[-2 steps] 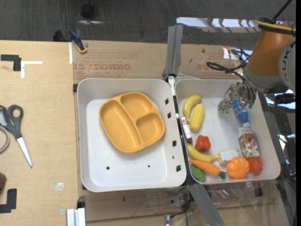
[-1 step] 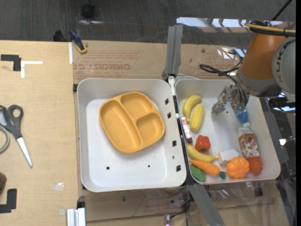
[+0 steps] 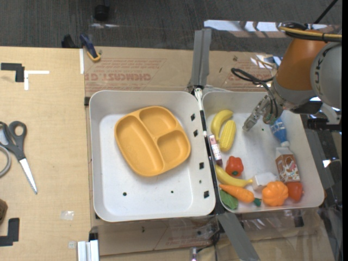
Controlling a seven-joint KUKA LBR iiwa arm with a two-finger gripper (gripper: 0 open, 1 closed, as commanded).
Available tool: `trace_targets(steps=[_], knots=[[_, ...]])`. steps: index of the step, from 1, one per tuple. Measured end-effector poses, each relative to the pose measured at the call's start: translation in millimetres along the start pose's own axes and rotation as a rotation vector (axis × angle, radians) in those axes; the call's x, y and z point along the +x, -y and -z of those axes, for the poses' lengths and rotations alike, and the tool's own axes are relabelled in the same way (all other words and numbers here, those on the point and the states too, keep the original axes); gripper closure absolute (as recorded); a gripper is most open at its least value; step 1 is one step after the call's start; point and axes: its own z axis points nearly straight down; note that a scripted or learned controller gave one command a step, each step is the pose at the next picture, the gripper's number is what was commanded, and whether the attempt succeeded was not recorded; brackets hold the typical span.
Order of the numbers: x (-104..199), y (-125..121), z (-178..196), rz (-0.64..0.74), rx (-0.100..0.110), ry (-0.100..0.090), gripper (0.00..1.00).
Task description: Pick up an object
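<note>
Grey-handled scissors [image 3: 19, 151] on the wooden bench [image 3: 43, 107] left of the bins, blue clamp [image 3: 89, 48] at the cardboard's corner

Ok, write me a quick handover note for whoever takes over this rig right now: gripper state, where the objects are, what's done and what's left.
Gripper: over the upper part of the right bin, nothing visibly held between its fingers; open or shut can't be told.
Right bin contents: banana and corn at upper left, red pepper mid-bin, carrot and orange pumpkin near the front, bottle and carton along the right side.
Left bin: holds a yellow divided plate.
Done: no pick yet.
Left: grasp and lift one object; corn and banana look nearest.
</note>
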Motion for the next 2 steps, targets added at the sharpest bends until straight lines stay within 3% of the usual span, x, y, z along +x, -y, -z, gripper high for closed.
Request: trace_targets(steps=[1, 2], knots=[[-13, 76, -1, -0.196, 0.001, -0.006, 1.00], [-2, 29, 90, -0.421, 0.002, -0.002, 1.00]])
